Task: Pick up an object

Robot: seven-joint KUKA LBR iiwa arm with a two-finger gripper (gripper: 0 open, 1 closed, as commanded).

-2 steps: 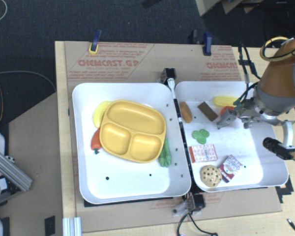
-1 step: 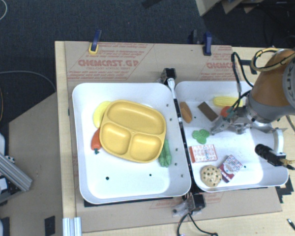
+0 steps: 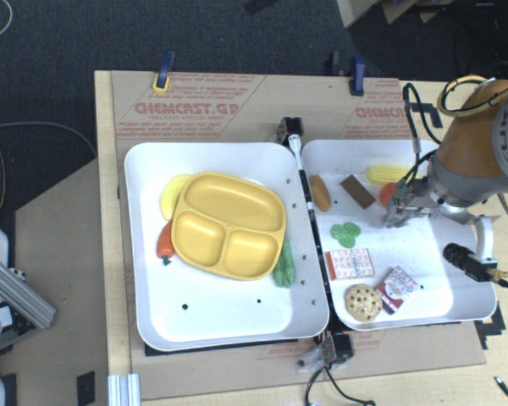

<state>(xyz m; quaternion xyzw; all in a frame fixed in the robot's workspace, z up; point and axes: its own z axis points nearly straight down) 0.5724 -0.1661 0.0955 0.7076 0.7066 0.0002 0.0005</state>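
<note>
The right bin (image 3: 457,307) holds several small items: a brown oblong bun (image 3: 321,193), a dark brown block (image 3: 356,190), a yellow piece (image 3: 387,174), a small red piece (image 3: 388,192), a green toy (image 3: 346,233), a red-and-white card (image 3: 350,264), a cookie (image 3: 362,302) and a red-and-white packet (image 3: 398,284). My gripper (image 3: 398,212) is low in this bin, just below and right of the small red piece and the yellow one. Nothing shows in its grasp.
The left bin (image 3: 152,294) carries a yellow divided tray (image 3: 229,225). A yellow piece (image 3: 173,194) and a red-orange piece (image 3: 165,242) poke out at its left; a green piece (image 3: 284,266) lies at its right. The bins' shared wall (image 3: 309,218) runs between them.
</note>
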